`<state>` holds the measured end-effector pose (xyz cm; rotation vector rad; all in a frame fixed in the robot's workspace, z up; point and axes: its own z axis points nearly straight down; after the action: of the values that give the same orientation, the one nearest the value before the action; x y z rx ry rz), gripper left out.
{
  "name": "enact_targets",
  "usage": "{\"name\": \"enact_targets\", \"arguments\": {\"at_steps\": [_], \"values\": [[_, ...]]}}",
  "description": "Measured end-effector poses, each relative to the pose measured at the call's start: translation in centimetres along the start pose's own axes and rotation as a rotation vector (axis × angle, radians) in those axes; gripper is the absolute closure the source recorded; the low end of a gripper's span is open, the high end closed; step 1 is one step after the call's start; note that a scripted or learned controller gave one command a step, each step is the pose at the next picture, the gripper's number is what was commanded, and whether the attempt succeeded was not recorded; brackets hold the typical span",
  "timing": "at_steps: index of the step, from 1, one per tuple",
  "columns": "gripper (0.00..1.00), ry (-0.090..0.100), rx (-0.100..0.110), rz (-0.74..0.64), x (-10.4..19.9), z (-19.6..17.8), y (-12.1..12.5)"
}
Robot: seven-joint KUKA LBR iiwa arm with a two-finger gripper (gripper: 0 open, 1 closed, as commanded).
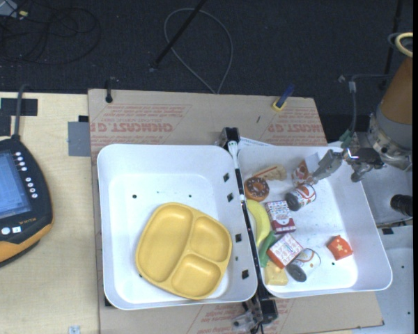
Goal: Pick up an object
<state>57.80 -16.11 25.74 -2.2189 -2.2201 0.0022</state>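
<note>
My gripper (343, 167) hangs over the far right part of the right bin (366, 218), open, with nothing between its fingers. One grey finger (327, 164) slants down to the left, close to a small red-and-white can (301, 196). Left of that lie a chocolate doughnut (256, 187), a red-and-white box (281, 216), a banana (259, 221), a second red box (285, 249) and a can on its side (303, 263). A small red block (340, 247) sits alone at the near right.
The left bin (118, 186) holds a yellow divided plate (183, 249). A tablet controller (10, 193) lies at the bench's left edge. The divider (238, 207) between the bins runs down the middle. White floor shows in the right bin around the red block.
</note>
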Motion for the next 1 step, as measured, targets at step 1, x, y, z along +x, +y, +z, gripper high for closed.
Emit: {"name": "enact_targets", "arguments": {"at_steps": [1], "values": [[0.0, 0.0, -0.003, -0.002, -0.5, 17.63, 4.04]]}}
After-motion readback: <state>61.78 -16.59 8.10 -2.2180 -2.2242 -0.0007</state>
